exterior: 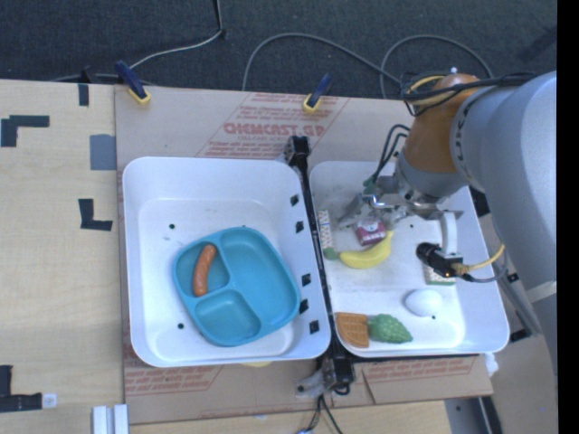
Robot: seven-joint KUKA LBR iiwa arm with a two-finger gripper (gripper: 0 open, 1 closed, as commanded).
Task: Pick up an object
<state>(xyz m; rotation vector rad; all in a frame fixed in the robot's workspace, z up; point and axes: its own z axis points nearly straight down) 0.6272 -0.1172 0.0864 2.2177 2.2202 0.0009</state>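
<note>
My gripper [369, 210] is low in the right bin [470, 333], near its upper middle, with the orange-banded wrist behind it. Just below it lies a small maroon and white item [370, 234], touching or very close to the gripper; I cannot tell whether it is held. A yellow banana [365, 256] lies right under that item. Further down in the same bin lie a white egg-shaped object [422, 302], an orange waffle-like piece [353, 329] and a green broccoli-like piece [391, 329].
The left bin [149, 188] holds a blue divided plate [249, 287] with an orange sausage-shaped piece [204, 268] in one compartment. A black divider with clips [308, 233] runs between the bins. A small black part with a cable [438, 260] hangs off the arm over the right bin.
</note>
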